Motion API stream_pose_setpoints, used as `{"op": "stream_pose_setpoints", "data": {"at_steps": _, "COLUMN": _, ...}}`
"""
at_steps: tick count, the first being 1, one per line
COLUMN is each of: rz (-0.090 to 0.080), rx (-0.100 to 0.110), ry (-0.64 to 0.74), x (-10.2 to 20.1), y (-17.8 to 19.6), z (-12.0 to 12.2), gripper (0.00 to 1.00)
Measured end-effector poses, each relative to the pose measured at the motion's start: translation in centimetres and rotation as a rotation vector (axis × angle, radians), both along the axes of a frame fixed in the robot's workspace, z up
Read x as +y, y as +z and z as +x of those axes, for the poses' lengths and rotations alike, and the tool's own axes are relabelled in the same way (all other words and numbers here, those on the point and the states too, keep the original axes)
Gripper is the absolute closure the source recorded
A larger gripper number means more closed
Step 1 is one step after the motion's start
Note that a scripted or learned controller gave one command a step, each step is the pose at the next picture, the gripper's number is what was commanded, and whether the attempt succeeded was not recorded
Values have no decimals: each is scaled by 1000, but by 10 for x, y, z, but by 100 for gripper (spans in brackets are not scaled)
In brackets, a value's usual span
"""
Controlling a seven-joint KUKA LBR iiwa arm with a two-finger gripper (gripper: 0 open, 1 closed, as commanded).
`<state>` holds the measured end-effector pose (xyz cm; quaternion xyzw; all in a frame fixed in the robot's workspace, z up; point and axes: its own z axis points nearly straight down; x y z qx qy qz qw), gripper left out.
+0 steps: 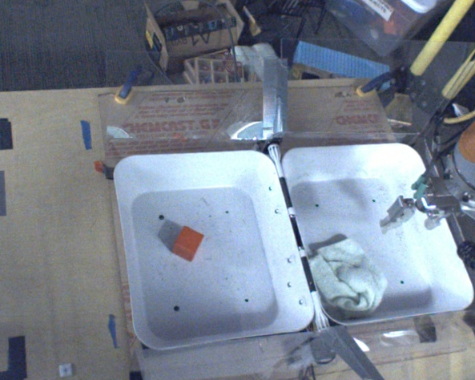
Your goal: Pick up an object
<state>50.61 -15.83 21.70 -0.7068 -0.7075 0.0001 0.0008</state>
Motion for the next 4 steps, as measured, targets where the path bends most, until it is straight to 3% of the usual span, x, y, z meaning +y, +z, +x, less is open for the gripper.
{"op": "stream_pose_setpoints", "data": {"at_steps": 1, "rz": -2, "rx": -15, "ry": -144, "x": 56, "y": -127, "z": -23, "gripper": 0}}
{"op": "stream_pose_setpoints", "data": {"at_steps": 2, "rz": -1, "rx": -1, "ry": -172, "x": 144, "y": -33, "z": -27, "gripper": 0}}
{"op": "stream_pose_setpoints", "data": {"at_steps": 3, "rz": -2, "rx": -3, "ry": -57, "x": 159, "y": -33, "z": -12, "gripper": 0}}
{"op": "stream_pose_setpoints", "data": {"at_steps": 4, "rz": -1, "rx": 2, "ry": -15, "x": 215, "y": -33, "z": -27, "gripper": 0}}
